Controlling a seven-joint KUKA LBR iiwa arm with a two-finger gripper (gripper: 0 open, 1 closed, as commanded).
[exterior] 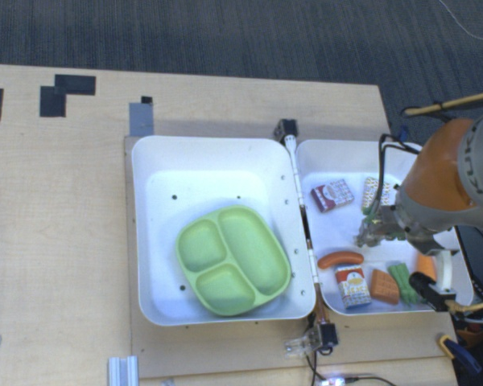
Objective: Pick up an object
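Note:
The right bin (310,215) holds several small items. A red-and-white packet (332,195) and a pale patterned packet (373,190) lie at its far side. A red sausage (340,259), a small carton (353,286), an orange block (384,286) and a green piece (402,282) sit along the near side. My gripper (372,235) hangs low in the middle of this bin, just right of and above the sausage, below the patterned packet. I see nothing plainly held in it. The wrist hides the bin floor to its right.
The left bin (145,215) holds a green divided plate (233,260). An orange piece (426,264) lies under the arm at the right bin's right side. The grey and orange arm (439,175) covers that bin's far right corner. Wooden bench surrounds both bins.

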